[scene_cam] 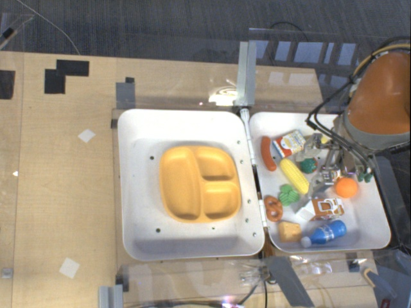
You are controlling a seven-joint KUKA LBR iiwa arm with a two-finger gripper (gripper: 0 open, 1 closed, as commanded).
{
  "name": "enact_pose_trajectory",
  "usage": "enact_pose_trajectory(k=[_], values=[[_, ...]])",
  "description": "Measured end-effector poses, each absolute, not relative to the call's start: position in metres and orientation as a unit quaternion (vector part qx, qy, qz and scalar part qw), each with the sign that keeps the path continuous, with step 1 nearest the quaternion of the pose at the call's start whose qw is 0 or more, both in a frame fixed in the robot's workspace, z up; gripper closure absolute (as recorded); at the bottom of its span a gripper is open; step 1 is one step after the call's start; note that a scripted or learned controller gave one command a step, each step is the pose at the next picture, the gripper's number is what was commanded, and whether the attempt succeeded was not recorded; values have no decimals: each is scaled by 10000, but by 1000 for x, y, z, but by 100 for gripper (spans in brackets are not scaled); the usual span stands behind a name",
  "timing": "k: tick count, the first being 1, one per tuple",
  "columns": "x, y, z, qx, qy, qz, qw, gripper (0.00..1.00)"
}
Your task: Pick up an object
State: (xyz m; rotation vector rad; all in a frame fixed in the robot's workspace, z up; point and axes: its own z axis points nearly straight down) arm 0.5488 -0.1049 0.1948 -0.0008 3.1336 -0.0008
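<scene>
Claw (329, 165) over right bin (383, 236), one corn cob (293, 176), one orange (346, 187)

Setting was a robotics lab: wooden bench (58, 191) with black tape markers (64, 74), metal brackets (246, 69) fixing two white bins (131, 172), loose cables (327, 108), toy food props (293, 175) for trials.
</scene>
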Motion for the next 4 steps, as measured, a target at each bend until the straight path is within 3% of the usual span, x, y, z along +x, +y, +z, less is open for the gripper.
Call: enact_pose_trajectory(k=[1,2,3,4], values=[[609,-120,123,235,9997,7,10,0],[658,-132,88,1979,9802,3,-1,0],[649,-84,136,2535,9673,19,66,0],[633,-112,113,3160,9487,9,39,0]])
